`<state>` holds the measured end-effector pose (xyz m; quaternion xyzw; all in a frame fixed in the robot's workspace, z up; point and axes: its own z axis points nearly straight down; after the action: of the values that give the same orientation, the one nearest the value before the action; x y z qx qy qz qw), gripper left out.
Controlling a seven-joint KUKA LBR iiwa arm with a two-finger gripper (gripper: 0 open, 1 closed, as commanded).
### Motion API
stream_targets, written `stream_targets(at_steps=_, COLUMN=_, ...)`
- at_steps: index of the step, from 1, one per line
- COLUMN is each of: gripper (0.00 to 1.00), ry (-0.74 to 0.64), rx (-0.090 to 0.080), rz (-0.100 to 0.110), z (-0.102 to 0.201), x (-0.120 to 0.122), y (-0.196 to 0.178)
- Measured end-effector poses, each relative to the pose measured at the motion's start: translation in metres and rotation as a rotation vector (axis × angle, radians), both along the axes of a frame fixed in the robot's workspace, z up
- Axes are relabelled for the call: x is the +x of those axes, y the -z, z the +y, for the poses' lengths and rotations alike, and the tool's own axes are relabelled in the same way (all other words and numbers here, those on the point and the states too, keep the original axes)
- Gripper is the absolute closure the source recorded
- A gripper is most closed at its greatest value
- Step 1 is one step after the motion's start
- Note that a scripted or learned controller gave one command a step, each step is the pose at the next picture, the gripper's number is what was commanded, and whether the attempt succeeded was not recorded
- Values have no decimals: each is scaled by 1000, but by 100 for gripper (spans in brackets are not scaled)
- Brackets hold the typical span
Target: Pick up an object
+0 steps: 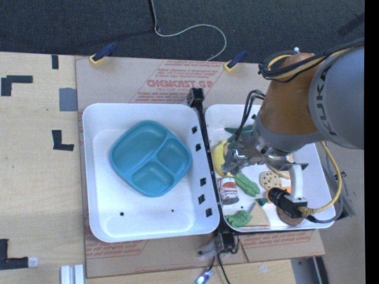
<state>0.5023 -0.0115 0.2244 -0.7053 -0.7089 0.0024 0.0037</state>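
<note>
Grey two-finger gripper [235,157] is lowered among toy foods in the right white bin [323,176], above the yellow banana-shaped piece [219,156]; its finger state cannot be told. Closing and lifting is judged next.

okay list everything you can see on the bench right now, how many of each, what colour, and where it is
bins: two, white, side by side on a cardboard sheet
divided plate: one, blue, tilted in the left bin
banana: one, yellow, right bin by the divider
small can: one, red and white label, right bin near the divider
long green piece: one, right bin, beside the can
green leafy piece: one, right bin's near edge
spotted cracker: one, tan, right bin, partly under the arm
clamps: two, blue and yellow, at the cardboard's far edge
arm: one, grey and orange, over the right bin
gripper: one, low beside the banana
</note>
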Motion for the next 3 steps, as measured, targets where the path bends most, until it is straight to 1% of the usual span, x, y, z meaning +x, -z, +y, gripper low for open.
stream_targets(at_steps=1, gripper=100, ry=4, rx=-2, rz=-13, z=-7, x=-19, y=-71)
stream_targets(at_steps=2, gripper=100, ry=-1, rx=-1, rz=-1, z=56, x=-20, y=-22)
stream_targets(at_steps=3, gripper=100, ry=5, rx=-2, rz=-13, z=41, x=-18, y=-90)
